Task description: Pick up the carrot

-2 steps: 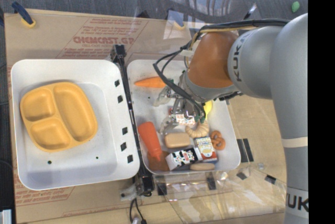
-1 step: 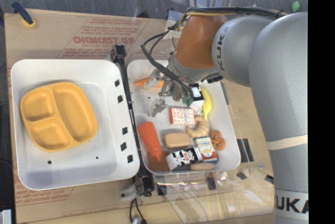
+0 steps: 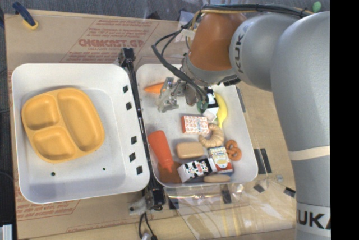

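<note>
One carrot [image 3: 152, 87] lies just beside my gripper [image 3: 168, 100] in the right bin [image 3: 247, 138]; finger state I cannot tell

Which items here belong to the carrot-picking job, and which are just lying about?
Job: carrot, gripper.

Lying about: yellow tray, banana, orange bottle, pretzel, milk carton, small red box.

Yellow divided tray [image 3: 61, 123] in the left bin [image 3: 33, 177]. In the right bin [image 3: 249, 163]: banana [image 3: 222, 111], orange bottle [image 3: 161, 151], small carton [image 3: 194, 124], bread roll [image 3: 189, 150], pretzel [image 3: 233, 150], milk carton [image 3: 193, 169].
</note>
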Controlling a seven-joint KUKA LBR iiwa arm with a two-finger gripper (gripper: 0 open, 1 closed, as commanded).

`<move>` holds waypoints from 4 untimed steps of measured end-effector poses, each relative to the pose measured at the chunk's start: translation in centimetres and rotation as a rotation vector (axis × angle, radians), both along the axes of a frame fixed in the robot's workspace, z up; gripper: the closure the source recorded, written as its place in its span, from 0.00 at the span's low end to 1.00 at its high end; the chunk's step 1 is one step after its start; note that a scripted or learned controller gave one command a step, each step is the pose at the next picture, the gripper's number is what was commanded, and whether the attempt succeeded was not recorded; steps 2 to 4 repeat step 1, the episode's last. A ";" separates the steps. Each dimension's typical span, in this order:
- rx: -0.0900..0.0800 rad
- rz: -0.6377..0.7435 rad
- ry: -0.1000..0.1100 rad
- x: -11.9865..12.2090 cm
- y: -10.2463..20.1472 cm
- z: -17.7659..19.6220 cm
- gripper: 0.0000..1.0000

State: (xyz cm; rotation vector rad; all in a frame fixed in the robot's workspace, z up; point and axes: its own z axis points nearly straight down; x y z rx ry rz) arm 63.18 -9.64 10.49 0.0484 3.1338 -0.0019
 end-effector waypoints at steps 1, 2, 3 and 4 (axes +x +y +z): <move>0.003 -0.333 -0.002 1.7 3.5 9.1 1.00; 0.003 -0.333 -0.002 1.7 3.5 9.1 1.00; 0.003 -0.333 -0.002 1.7 3.5 9.1 1.00; 0.003 -0.333 -0.002 1.7 3.5 9.1 1.00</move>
